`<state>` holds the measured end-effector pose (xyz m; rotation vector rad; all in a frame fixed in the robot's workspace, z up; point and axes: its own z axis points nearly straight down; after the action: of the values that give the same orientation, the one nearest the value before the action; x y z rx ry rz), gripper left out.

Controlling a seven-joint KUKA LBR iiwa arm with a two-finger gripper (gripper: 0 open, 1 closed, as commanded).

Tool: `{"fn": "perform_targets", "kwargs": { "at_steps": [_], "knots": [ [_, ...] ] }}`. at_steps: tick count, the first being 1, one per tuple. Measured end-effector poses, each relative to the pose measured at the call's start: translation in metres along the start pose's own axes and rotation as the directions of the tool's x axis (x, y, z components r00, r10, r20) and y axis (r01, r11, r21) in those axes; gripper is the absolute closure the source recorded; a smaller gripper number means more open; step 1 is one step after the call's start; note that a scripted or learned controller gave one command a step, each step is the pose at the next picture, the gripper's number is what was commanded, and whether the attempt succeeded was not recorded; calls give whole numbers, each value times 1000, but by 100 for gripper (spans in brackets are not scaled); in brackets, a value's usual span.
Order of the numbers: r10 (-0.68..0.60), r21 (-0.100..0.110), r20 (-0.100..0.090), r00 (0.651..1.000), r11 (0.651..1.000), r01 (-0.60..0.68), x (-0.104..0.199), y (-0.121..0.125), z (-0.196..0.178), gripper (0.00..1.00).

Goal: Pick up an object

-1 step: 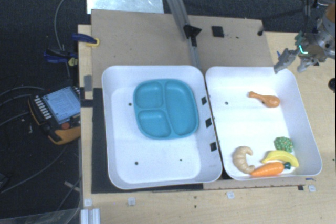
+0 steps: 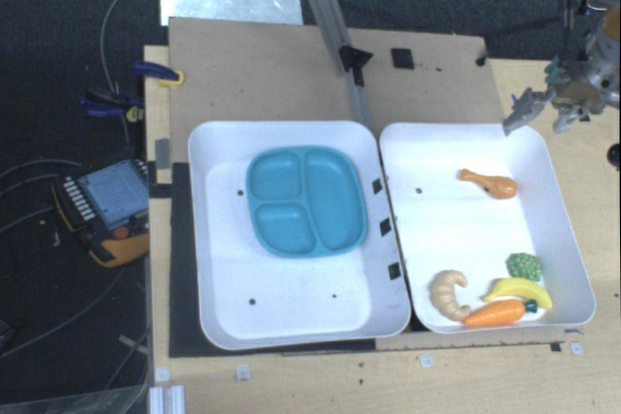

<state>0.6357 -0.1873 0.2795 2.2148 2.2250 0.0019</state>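
Observation:
My gripper [image 2: 543,114] hangs above the far right corner of the right bin [image 2: 466,238], its two grey fingers spread apart with nothing between them. Below it and to the left, an orange-brown chicken drumstick [image 2: 490,182] lies in the upper part of that bin. At the bin's near right corner sit a beige croissant [image 2: 448,292], an orange carrot [image 2: 494,312], a yellow banana [image 2: 521,292] and a green broccoli piece [image 2: 524,265], packed close together.
The left bin [image 2: 218,286] holds a blue divided plate [image 2: 307,200]. Black clips [image 2: 385,226] sit on the seam between the bins. A grey metal pole [image 2: 325,0] slants across the back of the bench.

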Motion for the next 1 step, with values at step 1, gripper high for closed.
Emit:
{"fn": "perform_targets", "kwargs": {
  "at_steps": [1],
  "knots": [
    [3,5,0,1000,1000,-3,-6,2,60,0]
  ]
}}
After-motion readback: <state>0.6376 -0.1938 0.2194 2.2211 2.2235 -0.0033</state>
